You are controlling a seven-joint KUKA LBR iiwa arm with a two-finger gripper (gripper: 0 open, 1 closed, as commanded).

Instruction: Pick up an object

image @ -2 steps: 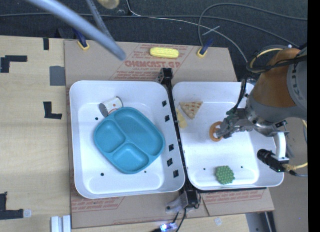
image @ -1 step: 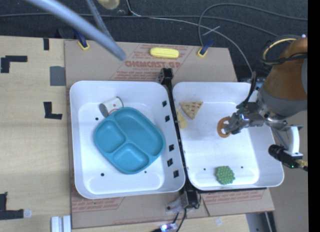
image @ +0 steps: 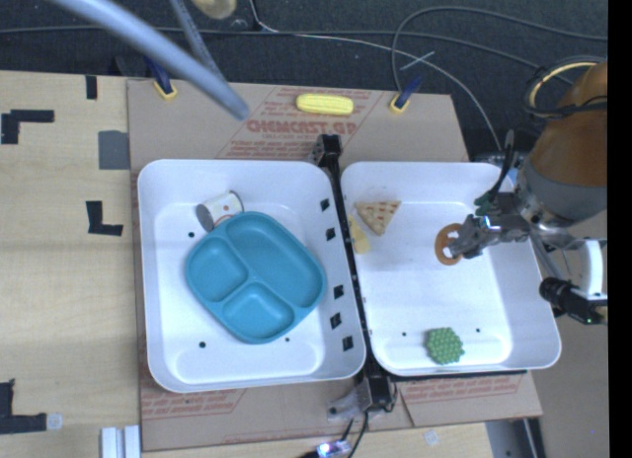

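Gripper (image: 472, 241) sits at the right bin's (image: 425, 362) right wall, fingers closed narrow on a brown pretzel-like ring (image: 449, 245), which sticks out to the left of the tips. Grip looks like it's on the rim only; judgement: ring could pivot or slip out on lift. Waffle wedge (image: 377, 215) and green bumpy ball (image: 444, 344) lie well apart, so collision is unlikely.

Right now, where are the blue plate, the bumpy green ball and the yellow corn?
blue plate (image: 255, 276): camera view, middle of the tray.
bumpy green ball (image: 444, 344): camera view, its top.
yellow corn (image: 324, 105): camera view, its middle.
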